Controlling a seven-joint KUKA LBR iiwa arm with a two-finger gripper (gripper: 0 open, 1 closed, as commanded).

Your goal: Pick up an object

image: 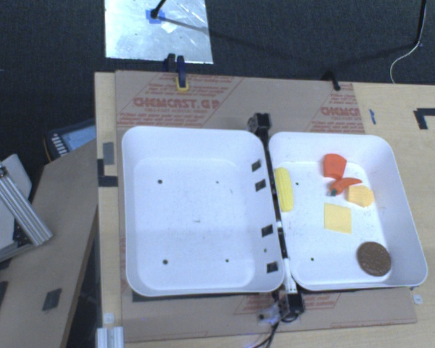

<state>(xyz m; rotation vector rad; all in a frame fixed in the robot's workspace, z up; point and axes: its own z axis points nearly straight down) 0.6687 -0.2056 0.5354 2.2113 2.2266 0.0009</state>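
I count two shallow white bins on my bench: the left bin [196, 209] and the right bin [399, 194], touching along their shared edge. Taking the right bin as my landmark, five loose pieces lie inside it. One yellow corn cob [283, 188] sits against its left wall. One orange carrot-like piece [335, 171] lies toward its far side. One small yellow-orange wedge [361, 195] rests just beside that. One flat yellow square [338, 218] lies near its middle. One round brown disc [374, 258] sits in its near right corner.
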